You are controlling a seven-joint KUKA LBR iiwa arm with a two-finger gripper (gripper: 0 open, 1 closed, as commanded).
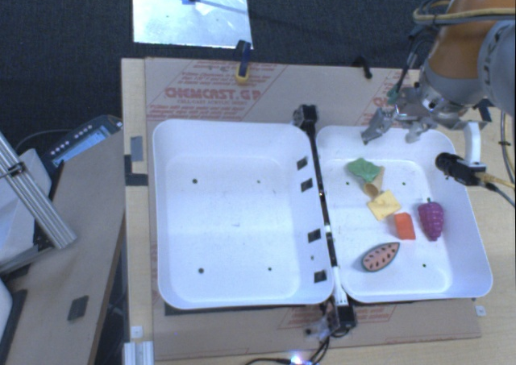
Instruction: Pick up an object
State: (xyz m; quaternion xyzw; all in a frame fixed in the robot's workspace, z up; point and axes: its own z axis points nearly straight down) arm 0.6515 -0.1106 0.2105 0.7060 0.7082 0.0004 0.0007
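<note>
My gripper [395, 128] hangs above the far edge of the right bin [459, 275], its two grey fingers spread open with nothing between them. Below it in that bin lie a green piece [364, 168], a yellow block [384, 205], an orange block [404, 226], a purple grape bunch [431, 219] and an oval brown and red slice [380, 256]. All of them lie apart from the gripper, nearer the camera.
The left bin [173, 218] sits beside the right one, split by a black-clipped divider [318, 202]. A shiny metal sheet [190, 1] lies at the back left, and a yellow clip [242, 75] rests on the cardboard behind the bins.
</note>
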